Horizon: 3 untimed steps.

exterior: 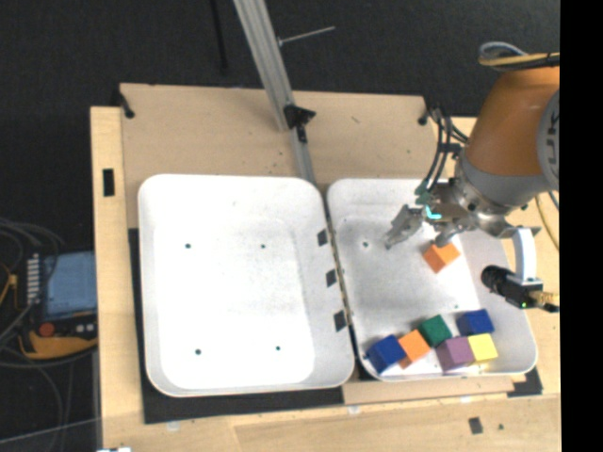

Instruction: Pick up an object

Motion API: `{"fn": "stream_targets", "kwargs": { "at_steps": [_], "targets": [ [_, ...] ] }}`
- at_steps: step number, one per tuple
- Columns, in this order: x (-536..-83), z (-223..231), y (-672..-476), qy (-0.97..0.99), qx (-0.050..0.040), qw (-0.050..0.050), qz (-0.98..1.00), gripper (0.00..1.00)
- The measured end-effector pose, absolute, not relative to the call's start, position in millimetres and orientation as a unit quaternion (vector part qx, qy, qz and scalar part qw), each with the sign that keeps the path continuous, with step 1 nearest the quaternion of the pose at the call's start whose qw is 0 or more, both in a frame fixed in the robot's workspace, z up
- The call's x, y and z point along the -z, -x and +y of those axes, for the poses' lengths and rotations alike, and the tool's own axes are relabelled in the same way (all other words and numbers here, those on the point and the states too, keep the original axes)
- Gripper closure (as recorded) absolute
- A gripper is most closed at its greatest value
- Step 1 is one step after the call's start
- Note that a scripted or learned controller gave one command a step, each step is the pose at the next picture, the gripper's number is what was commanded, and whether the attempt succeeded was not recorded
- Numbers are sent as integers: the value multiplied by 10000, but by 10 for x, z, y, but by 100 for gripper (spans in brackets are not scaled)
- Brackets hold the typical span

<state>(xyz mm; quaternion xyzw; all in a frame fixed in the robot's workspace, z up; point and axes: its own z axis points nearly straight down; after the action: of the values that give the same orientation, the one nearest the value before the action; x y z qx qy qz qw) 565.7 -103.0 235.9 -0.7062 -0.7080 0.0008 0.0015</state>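
My gripper [421,237] hangs over the upper middle of the right bin [369,281], with its fingers spread open. One finger [402,226] points left toward the bin floor. An orange block [441,255] lies tilted on the bin floor just below and right of the gripper, close to the other finger; nothing sits between the fingers. Along the bin's front edge lies a cluster of blocks: blue [384,351], orange [414,345], green [434,330], purple [456,351], yellow [482,347] and a second blue [475,323].
The left bin [231,281] sits beside the right one with a narrow gap between them. A slanted metal pole [273,73] rises behind the bins. A black fitting [504,283] juts over the right bin's right rim.
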Motion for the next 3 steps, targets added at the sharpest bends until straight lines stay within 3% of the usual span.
{"fn": "stream_targets", "kwargs": {
  "at_steps": [1, 3],
  "targets": [
    [-2379, -1035, -5665, 7073, 6, -3, -7069, 0],
    [-1407, -898, -5685, 7092, -20, 13, -7050, 0]
  ]
}}
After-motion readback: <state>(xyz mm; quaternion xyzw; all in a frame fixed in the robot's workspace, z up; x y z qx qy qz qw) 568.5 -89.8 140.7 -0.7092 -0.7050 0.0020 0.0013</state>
